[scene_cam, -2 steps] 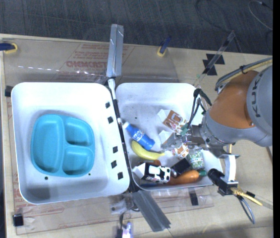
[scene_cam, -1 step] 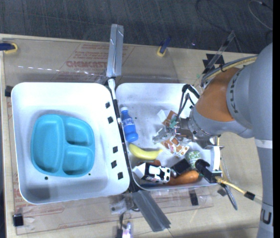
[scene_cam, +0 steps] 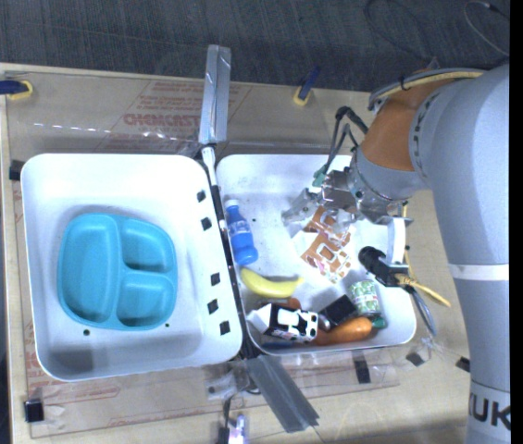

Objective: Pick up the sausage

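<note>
Your end effector (scene_cam: 328,192) hangs low over the far part of the right bin (scene_cam: 270,176), its metal parts a blur against the white floor; you cannot tell how it is set. Just below it, toward the near rim, you see the sausage (scene_cam: 326,243), a reddish-brown patterned piece lying flat, close beneath the tool, though contact cannot be judged. To its left stands a blue bottle (scene_cam: 239,233). Nearer the camera lie a banana (scene_cam: 269,285), a black-and-white cow toy (scene_cam: 293,323), a carrot (scene_cam: 346,331) and a small green can (scene_cam: 366,296). Well to the left, across the divide, the left bin (scene_cam: 48,178) carries a blue sectioned plate (scene_cam: 118,269). Both bins sit on your tabletop (scene_cam: 104,109).
</note>
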